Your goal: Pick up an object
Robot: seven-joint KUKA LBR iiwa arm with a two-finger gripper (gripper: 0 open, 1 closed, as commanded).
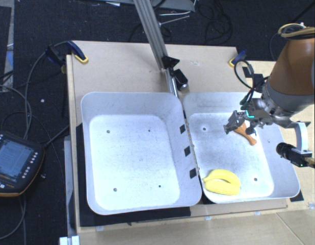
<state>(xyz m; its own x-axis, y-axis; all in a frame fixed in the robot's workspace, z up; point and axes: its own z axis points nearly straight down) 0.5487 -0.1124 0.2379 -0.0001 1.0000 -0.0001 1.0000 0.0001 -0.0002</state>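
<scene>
Right now your gripper (239,124) hangs low over the right bin (280,188), at about two o'clock from that bin's middle, and its dark fingers look spread — nothing sits between them that you could call held. Just beside the fingertips, toward four o'clock, lies a small orange-brown object (247,134), a short angled piece whose exact shape is too small to read. It looks to be touching or nearly touching the gripper, but you cannot tell which from this slant.

Judging by its size, expect it to be light and stiff, probably smooth plastic or wood, so it may skid across the white floor if one finger arrives first. Take it across its narrow width near the middle of its length, with the fingers square to the long axis.

Your other candidate is the yellow banana-shaped object (222,181) at six o'clock in the same bin, near the front rim, well apart from the gripper. It looks rounded and possibly slick — grip across its thick middle. The left bin (96,106) offers nothing to aim for.
</scene>
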